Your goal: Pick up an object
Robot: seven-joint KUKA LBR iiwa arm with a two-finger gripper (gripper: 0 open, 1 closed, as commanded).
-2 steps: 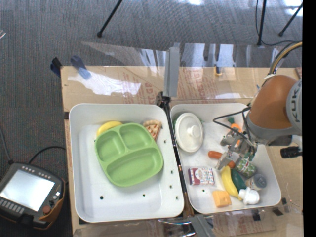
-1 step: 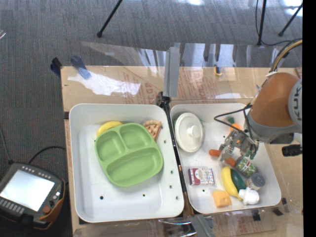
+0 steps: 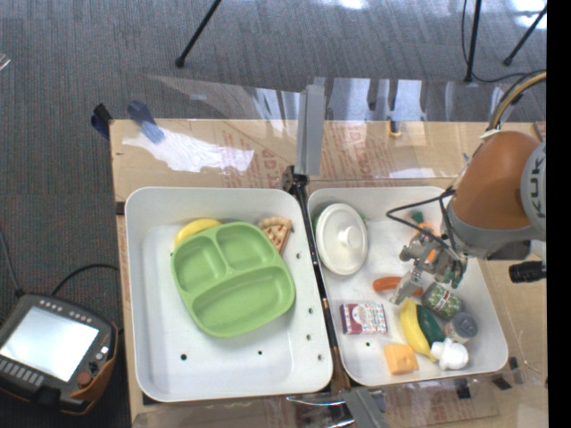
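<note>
Right now my gripper hangs low over the right bin, near its right side, arm coming in from the right with the orange band above the wrist. I cannot tell how the gripper is set; that part is too small and cluttered to read, and nothing is clearly caught in it. Just below it: a small green can, tilted, and a yellow banana next to a dark green piece. An orange-red piece lies just left of the gripper. A round white lidded bowl sits at the bin's upper left, a small printed carton near the front, an orange cheese wedge and a white bottle-like item at the front edge. Left bin holds a green divided plate, with a yellow piece and a pizza slice tucked behind it.
</note>
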